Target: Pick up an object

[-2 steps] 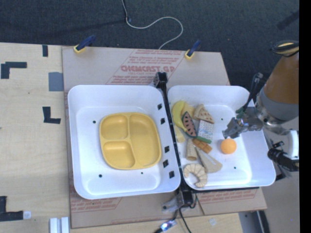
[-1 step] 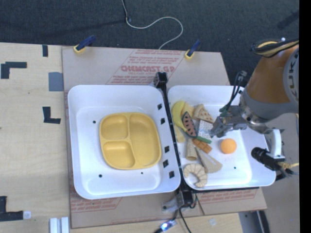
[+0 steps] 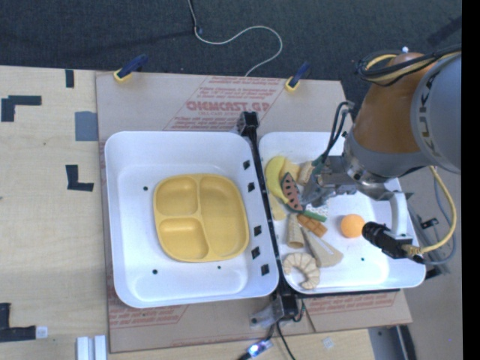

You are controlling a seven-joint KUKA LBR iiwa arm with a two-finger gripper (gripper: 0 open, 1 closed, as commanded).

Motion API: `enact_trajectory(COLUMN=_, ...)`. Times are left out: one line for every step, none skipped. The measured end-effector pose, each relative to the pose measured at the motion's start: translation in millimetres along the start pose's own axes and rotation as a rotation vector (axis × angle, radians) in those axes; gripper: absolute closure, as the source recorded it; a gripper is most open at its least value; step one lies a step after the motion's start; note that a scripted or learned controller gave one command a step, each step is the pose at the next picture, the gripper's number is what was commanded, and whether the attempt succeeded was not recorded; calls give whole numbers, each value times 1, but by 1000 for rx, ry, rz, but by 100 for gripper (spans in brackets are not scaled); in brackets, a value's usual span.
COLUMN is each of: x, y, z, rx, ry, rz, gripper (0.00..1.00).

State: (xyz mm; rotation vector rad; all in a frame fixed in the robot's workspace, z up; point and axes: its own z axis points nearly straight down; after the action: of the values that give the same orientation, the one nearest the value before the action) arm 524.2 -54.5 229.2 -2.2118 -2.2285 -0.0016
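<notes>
The right bin (image 3: 390, 274) holds a pile of toy food: a yellow banana (image 3: 275, 174), a watermelon slice (image 3: 290, 194), a carrot (image 3: 310, 223), an orange ball (image 3: 352, 226), a shrimp (image 3: 304, 268) and a tan wedge (image 3: 325, 253). My gripper (image 3: 318, 188) hangs low over the middle of that pile, just right of the banana and watermelon slice and above the carrot. The grey arm with its orange band (image 3: 386, 115) reaches in from the right and covers the far right part of the bin.
In the left bin (image 3: 124, 201) lies a yellow divided plate (image 3: 200, 217). A black divider (image 3: 259, 193) runs between the two bins. Both bins rest on a cardboard sheet (image 3: 217, 103) held by blue and yellow clamps. A white cable (image 3: 240, 40) loops behind.
</notes>
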Motion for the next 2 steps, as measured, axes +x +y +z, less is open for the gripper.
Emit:
enact_trajectory(x=53, y=3, z=-5, rx=1, ry=-1, rz=1, gripper=100)
enact_trajectory(x=57, y=-4, z=16, rx=5, ry=-2, rz=6, gripper=100)
